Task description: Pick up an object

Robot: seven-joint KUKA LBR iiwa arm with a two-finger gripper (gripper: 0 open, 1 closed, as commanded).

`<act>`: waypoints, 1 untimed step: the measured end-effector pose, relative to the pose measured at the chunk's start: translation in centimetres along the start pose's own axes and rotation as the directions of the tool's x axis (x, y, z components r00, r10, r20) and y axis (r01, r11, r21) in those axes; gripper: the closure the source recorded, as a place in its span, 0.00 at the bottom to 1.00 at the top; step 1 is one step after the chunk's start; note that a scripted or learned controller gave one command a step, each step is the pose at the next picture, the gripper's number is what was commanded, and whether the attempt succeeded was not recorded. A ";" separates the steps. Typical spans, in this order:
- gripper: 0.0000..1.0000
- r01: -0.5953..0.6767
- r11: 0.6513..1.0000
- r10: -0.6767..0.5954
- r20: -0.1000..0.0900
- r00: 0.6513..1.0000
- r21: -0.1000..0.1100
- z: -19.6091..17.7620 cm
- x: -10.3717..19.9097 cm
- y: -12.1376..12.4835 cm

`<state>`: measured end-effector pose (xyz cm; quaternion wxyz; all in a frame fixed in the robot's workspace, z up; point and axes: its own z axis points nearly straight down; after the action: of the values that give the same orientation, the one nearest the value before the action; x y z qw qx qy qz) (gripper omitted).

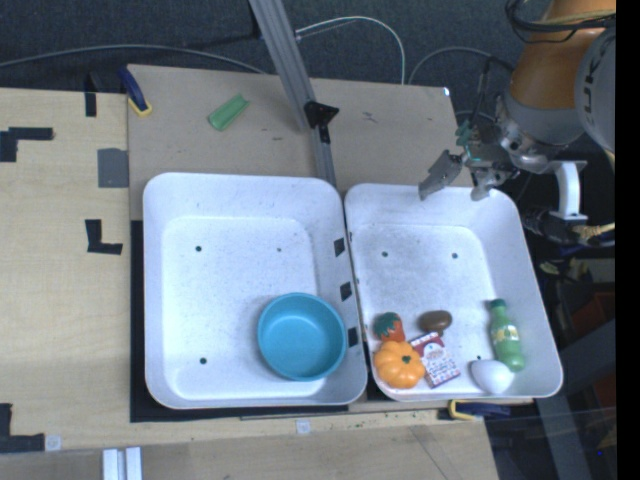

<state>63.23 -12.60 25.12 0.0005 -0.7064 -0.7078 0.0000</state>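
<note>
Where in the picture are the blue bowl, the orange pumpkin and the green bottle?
blue bowl point(301, 335), camera view, on its inner floor.
orange pumpkin point(399, 364), camera view, on the middle of its top.
green bottle point(505, 336), camera view, on the middle of its body.

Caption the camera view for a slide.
Gripper open above right bin's far rim; toys clustered at its near edge, blue bowl in left bin.

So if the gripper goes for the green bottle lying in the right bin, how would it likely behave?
The green bottle lies on its side near the right bin's wall, so a nudge would probably roll it. It looks like a small plastic toy, likely light and stiff. Its smooth, rounded body may slip between the fingers, and the white egg-like object beside it could get knocked.
</note>
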 end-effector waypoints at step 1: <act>0.00 0.000 1.000 0.000 0.000 1.000 0.000 0.0 0.0 0.0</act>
<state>63.23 -12.60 25.12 0.0004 -0.7064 -0.7078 0.0000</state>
